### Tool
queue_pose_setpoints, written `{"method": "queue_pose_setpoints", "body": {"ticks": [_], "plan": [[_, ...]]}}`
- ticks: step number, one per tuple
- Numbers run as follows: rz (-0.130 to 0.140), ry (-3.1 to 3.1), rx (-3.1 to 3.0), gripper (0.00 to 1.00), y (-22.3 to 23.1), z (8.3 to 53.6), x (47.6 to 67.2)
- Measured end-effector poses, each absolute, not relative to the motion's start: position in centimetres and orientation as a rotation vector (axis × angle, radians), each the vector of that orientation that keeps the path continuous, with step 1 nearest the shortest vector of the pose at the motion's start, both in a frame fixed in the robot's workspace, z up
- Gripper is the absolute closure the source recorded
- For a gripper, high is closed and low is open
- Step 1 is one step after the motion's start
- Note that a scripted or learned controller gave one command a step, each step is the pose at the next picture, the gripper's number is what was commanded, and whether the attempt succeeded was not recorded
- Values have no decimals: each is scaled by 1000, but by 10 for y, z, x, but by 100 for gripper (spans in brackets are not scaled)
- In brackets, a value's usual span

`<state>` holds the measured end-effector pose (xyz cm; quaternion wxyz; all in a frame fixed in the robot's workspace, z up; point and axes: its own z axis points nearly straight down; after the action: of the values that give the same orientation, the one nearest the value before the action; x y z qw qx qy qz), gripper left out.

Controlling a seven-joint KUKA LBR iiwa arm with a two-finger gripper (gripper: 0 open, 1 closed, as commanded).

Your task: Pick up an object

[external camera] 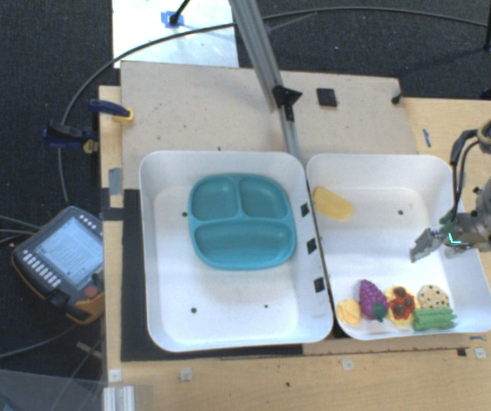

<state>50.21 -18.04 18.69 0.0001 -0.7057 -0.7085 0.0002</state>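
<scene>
The right bin (pixel 374 174) holds several toy foods. A yellow piece (pixel 333 204) lies near its upper left corner. Along the front edge sit a small yellow piece (pixel 348 312), a purple grape bunch (pixel 370 298), a red and yellow pizza-like piece (pixel 399 302), a cookie (pixel 434 295) and a green pea pod (pixel 434 318). My gripper (pixel 427 245) hangs over the right side of this bin, above and behind the cookie, with nothing seen in it.
A teal divided plate (pixel 241 221) rests in the left bin (pixel 168 272). A teach pendant (pixel 62 259) lies left of the bench. A grey pole (pixel 263 50) slants over the back board. Cables run round the floor.
</scene>
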Motion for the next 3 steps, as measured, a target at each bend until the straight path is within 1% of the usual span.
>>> {"method": "queue_pose_setpoints", "body": {"ticks": [1, 2, 3], "plan": [[-1, -2227, -2218, 0, -180, 188, 503], [3, -2221, -2217, 0, -182, 125, 501], [-5, -2224, -2223, 0, -183, 88, 503]]}}
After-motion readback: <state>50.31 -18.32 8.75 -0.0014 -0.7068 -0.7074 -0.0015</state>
